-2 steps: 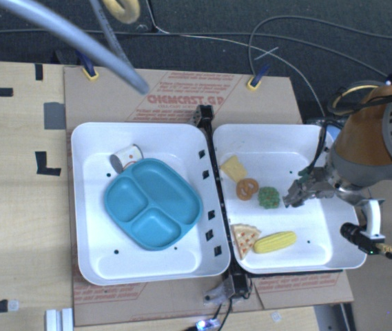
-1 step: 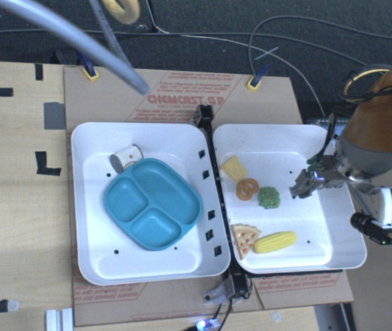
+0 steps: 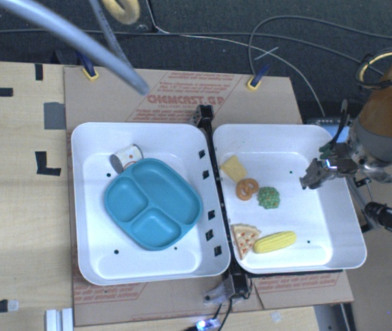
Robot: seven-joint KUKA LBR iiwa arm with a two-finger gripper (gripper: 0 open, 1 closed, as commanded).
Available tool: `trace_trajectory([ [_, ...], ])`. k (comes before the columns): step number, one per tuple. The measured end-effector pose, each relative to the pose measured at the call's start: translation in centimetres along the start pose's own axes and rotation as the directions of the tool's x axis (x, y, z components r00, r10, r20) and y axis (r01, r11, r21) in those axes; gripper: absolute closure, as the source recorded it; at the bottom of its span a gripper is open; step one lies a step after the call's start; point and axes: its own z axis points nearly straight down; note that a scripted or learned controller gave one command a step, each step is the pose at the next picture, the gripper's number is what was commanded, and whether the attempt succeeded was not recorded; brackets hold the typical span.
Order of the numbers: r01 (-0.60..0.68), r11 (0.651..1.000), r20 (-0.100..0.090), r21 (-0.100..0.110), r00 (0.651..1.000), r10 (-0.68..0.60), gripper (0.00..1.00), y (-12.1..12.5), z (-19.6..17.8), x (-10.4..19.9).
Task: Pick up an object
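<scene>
The pincer (image 3: 311, 178) is seen at the right bin's (image 3: 289, 131) right edge; whether it is wide or narrow cannot be told. The broccoli (image 3: 269, 198) lies nearest, to its left, with nothing held.

A: Where does the camera sit?

B: Fixed above the tabletop (image 3: 16, 185), looking down at a slant, far enough back that both white bins fit in frame, the left bin (image 3: 85, 140) and the right bin (image 3: 347, 254) side by side.

A: Which way does it face?

B: Its far side is the picture's top; the arm (image 3: 382, 123) enters from the right edge.
</scene>
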Motion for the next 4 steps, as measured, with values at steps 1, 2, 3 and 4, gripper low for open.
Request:
trace_trajectory([
  [1,0.005,1.0,-0.003,0.006,1.0,-0.005,1.0,-0.8,0.7,6.1],
  [2,0.004,1.0,-0.003,0.007,1.0,-0.004,1.0,-1.9,1.7,11.5],
  [3,0.006,1.0,-0.003,0.005,1.0,-0.006,1.0,-1.6,0.8,16.7],
  [4,0.005,1.0,-0.002,0.007,1.0,-0.005,1.0,-1.9,1.5,22.8],
])
